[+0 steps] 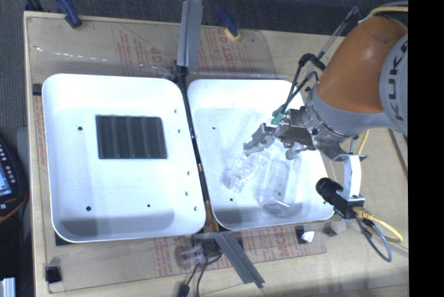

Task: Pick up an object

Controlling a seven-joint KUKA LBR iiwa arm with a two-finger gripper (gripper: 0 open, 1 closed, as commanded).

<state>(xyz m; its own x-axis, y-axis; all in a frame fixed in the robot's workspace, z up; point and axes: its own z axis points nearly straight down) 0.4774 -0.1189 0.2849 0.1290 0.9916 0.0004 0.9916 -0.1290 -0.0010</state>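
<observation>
Two clear plastic items lie in the right bin (208,115): a crumpled transparent piece (241,172) and a see-through cup-like container (277,190) toward the front wall. My gripper (274,144) hovers over the bin's middle, just above and behind these items. Its two metal fingers (255,141) are spread apart, open, with nothing between them. The grey arm with its orange band (361,66) reaches in from the right. A dark grey ribbed rectangular block (130,137) lies flat in the left bin (62,205).
A grey metal bar (189,28) stands at the back between the bins, and another bar (236,257) lies at the front. Blue clamps (69,11) hold the bench's back edge. A black cable fitting (336,197) hangs by the right bin's front right corner.
</observation>
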